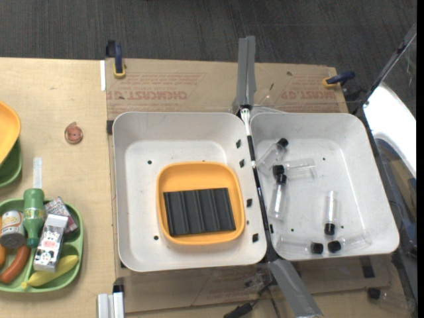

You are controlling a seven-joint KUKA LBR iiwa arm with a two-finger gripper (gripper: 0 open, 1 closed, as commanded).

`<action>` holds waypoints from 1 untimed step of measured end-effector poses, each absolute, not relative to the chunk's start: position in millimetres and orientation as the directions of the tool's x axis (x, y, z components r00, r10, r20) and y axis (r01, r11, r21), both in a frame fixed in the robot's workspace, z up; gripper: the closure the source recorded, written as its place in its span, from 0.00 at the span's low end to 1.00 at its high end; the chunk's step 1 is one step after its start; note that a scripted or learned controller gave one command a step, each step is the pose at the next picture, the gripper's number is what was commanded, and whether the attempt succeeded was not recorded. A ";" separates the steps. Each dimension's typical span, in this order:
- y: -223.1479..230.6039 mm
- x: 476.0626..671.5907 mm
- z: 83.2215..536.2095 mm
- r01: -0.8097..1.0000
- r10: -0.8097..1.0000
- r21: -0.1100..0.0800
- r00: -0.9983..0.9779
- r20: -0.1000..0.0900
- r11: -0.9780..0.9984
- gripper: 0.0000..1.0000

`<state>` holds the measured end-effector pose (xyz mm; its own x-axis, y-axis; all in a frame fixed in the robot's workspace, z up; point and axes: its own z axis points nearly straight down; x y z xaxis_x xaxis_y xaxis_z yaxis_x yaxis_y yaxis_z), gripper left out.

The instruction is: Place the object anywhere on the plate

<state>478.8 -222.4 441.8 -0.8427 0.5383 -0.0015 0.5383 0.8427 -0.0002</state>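
The left bin (132, 177) carries an orange plate (199, 174) near its middle, and a dark ribbed rectangular block (200, 211) lies flat on the plate toward its 6 o'clock rim; the right bin (358, 144) touches the left one along a shared edge and bears several clear tubes with black caps; one tube (279, 150) lies at the bin's 11 o'clock, another tube (279, 191) just below it near 9 o'clock, a third tube (328, 212) stands toward 4 o'clock, and two loose black caps (325, 247) rest near 6 o'clock; the state of the jaws I cannot tell. On the table (53, 85), well apart at 9 o'clock from the bins, a green tray (66, 270) bears a green bottle (33, 212) and toy foods.
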 end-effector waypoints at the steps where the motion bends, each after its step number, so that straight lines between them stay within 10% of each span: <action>1: -222.3 479.0 441.6 0.097 0.097 0.000 -0.995 -0.002 0.995 0.00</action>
